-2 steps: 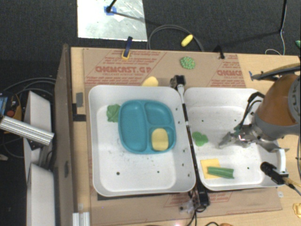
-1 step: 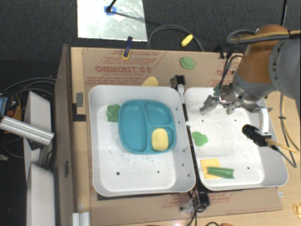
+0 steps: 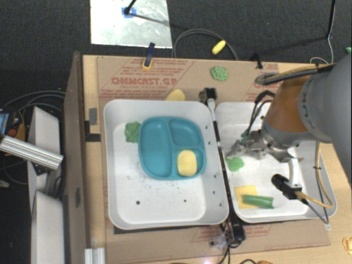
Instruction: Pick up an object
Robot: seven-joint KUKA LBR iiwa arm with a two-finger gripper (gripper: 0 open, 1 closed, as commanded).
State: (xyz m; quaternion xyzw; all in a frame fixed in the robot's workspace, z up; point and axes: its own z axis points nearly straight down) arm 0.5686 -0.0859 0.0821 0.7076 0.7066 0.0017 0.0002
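The claw (image 3: pixel 237 149) is lowered at the right bin's (image 3: pixel 308 213) left wall, just above a green piece (image 3: pixel 235 163), likely lined up for a grasp. Nothing is seen gripped; its opening cannot be told.

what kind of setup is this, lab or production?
Most likely a research lab bench for grasping trials: a robot arm reaching over two white bins, toy-like items such as a blue divided tray, loose cables, cardboard underlay.
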